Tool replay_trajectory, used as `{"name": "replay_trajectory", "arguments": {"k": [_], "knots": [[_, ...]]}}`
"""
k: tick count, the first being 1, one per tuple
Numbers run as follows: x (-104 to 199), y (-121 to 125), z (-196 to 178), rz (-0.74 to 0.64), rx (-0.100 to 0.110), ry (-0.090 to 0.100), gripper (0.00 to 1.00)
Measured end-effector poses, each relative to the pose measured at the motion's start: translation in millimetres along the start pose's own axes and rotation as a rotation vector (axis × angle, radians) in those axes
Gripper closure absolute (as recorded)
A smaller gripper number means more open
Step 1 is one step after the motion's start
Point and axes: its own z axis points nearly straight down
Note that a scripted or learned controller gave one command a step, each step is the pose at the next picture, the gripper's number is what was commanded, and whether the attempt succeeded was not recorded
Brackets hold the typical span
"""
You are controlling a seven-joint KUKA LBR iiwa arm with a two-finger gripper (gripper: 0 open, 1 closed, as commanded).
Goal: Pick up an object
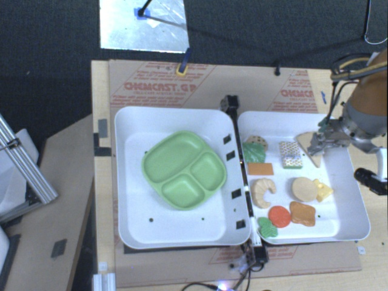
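Observation:
The right bin (351, 223) holds several toy foods. Among them are a tan wedge (304, 142), a patterned block (291, 155), a cookie (256, 142), a green piece (254, 154) and an orange cracker (260, 169). Nearer the front lie a croissant (264, 191), a round bun (303, 189), a yellow chunk (325, 191), a red disc (279, 216), a brown toast (302, 214) and a green floret (267, 227). My gripper (319, 143) hangs low at the bin's back right, right beside the tan wedge and partly covering it.
The left bin (130, 223) carries a green divided plate (185, 170). A black hinge strip (238, 162) runs between the bins. The arm's grey body with its orange band (368, 105) overhangs the right bin's far right corner. A foil sheet (144, 17) lies beyond the bench.

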Motion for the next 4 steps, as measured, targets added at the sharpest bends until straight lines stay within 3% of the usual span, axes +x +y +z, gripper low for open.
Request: {"name": "replay_trajectory", "arguments": {"k": [1,2,4], "knots": [[-1,2,-55,0.0,0.0,0.0,1.0],[52,24,-49,-0.005,0.004,0.003,1.0],[164,38,-47,-0.006,0.006,0.005,1.0]]}}
